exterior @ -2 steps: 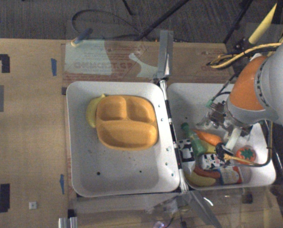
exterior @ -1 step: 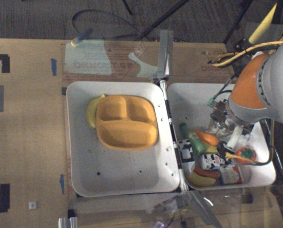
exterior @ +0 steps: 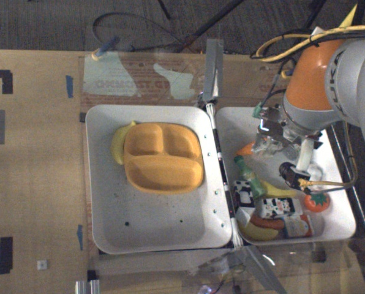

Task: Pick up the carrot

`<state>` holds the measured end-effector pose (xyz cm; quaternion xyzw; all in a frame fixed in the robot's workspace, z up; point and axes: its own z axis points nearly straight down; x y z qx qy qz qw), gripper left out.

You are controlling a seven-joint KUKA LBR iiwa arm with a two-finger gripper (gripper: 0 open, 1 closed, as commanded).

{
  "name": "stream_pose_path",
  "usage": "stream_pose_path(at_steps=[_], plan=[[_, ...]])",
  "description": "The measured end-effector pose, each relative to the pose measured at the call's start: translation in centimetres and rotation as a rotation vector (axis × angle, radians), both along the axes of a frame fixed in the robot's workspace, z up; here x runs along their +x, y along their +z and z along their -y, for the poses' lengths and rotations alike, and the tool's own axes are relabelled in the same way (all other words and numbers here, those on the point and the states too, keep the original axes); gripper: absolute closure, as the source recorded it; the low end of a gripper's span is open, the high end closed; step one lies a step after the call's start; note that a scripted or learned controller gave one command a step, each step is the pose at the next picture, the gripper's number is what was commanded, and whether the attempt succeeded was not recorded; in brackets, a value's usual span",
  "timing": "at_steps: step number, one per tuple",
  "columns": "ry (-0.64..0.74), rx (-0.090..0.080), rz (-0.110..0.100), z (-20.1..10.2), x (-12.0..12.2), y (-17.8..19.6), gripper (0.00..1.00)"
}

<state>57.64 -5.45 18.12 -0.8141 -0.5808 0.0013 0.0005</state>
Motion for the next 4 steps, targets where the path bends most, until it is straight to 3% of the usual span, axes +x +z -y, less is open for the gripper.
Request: stream_pose_path(at_steps=[1, 2, 3, 4], plan=[[0.244, -0.001, 0.002, 0.5, 4.7, 0.0, 1.0], [0.245, -0.001, 0.002, 0.4, 4.7, 0.0, 0.0], [0.016, 0.002, 0.008, 6.6, 3.1, -7.9, 0.0], [0.047, -0.001, 0.007, 7.4, 4.2, -9.7, 0.0]])
